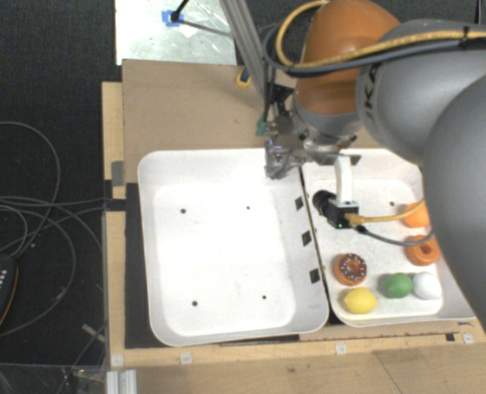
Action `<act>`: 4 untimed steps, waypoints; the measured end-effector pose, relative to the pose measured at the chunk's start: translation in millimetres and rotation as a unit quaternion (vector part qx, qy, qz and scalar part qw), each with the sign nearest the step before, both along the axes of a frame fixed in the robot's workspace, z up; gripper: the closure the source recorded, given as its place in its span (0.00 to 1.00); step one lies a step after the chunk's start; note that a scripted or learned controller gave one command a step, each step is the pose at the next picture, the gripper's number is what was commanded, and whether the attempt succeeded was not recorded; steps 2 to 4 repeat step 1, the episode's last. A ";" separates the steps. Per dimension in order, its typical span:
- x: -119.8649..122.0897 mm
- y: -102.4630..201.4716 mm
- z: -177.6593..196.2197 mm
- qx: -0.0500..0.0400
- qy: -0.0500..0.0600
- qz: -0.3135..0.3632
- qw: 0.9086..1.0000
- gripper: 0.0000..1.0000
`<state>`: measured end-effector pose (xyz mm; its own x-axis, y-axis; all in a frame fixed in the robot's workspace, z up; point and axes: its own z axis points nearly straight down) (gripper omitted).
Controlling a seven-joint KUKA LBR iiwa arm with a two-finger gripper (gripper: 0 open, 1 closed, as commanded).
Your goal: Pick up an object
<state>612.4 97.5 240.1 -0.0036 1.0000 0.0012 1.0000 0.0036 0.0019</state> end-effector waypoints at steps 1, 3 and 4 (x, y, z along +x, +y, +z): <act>0.0 -0.1 -0.7 0.000 0.000 0.000 1.000 0.00; 0.0 -0.1 -0.7 0.000 0.000 0.000 1.000 0.00; 0.0 -0.1 -0.7 0.000 0.000 0.000 1.000 0.00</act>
